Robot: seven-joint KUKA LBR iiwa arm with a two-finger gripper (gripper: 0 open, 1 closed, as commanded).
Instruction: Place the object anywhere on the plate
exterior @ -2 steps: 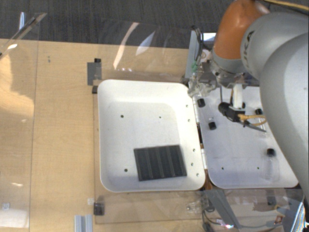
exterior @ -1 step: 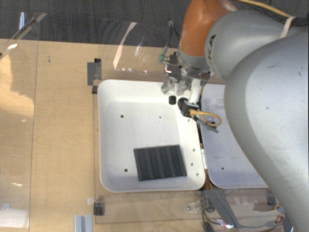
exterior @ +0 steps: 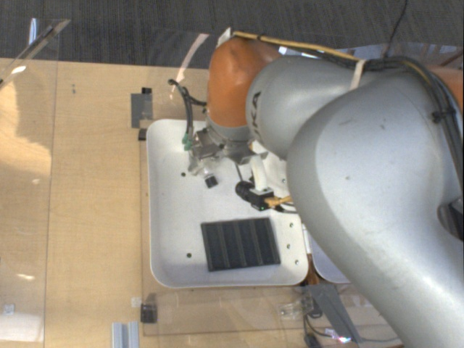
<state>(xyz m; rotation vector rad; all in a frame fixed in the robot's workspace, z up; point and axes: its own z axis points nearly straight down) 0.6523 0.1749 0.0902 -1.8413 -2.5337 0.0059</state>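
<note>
The left bin (exterior: 161, 216), white and shallow, took up the middle of the frame. On its floor, toward the lower edge, lay a dark ribbed plate (exterior: 240, 243), rectangular, with nothing on top of it. A small dark object (exterior: 211, 182) sat in the bin's upper half, well apart from the plate and above its left end in the frame. The gripper (exterior: 203, 170) hung just over that object, at the bin's upper middle. Whether it was spread or pressed together could not be told, nor whether it touched the object.

Of the second bin (exterior: 328, 270) a pale sliver showed at lower right, under the arm (exterior: 348, 165). What it held was hidden.

The arm came in from the right and covered the left bin's upper right corner and much of its right rim. The left part of the bin floor lay bare from top to bottom, and a bare strip ran between the object and the plate. The plate's lower edge lay near the bin's lower wall. Outside the bin, on the wooden bench (exterior: 80, 209), a grey bracket (exterior: 143, 109) stood just beside the upper left corner and a black block (exterior: 148, 312) below the lower left corner.
</note>
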